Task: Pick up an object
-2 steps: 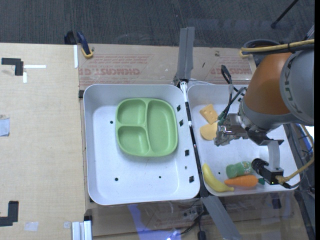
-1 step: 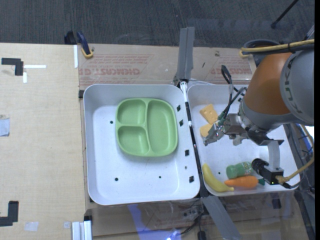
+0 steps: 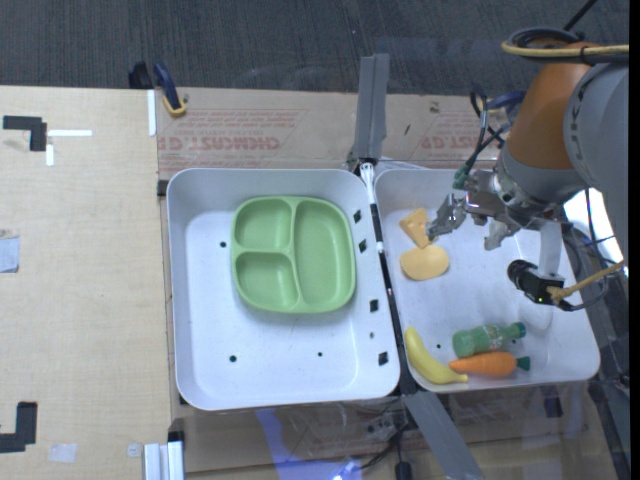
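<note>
Two white bins sat side by side on the table [image 3: 80, 298]. The left bin [image 3: 200, 358] carried a green divided plate [image 3: 294, 255], while the right bin [image 3: 570, 363] held every candidate for the pick. We saw a yellow wedge-shaped piece [image 3: 414, 226] and a paler rounded yellow piece [image 3: 425, 263] lying touching each other near that bin's upper left. A banana [image 3: 426, 362], a carrot [image 3: 483, 365] and a small green bottle [image 3: 486, 339] were bunched together along its near wall.

The end effector [image 3: 470, 224] hung over the upper part of the right bin, just beside the wedge, tilted rather than plumb. One finger [image 3: 443, 220] reached toward the wedge and the other [image 3: 498, 232] stood apart from it, so we read the fingers as spread, with nothing between them.

We judged the step in hand to be the approach to a grasp, and the wedge looked the nearest target. To do it well, we thought the fingers should straddle one piece alone, centred over its narrower width, since the two yellow pieces touched and a careless close might catch both or push one aside. Descending squarely and closing only once low enough seemed wise. The bin's dividing wall lay near, so we would have kept the left finger clear of it.
</note>
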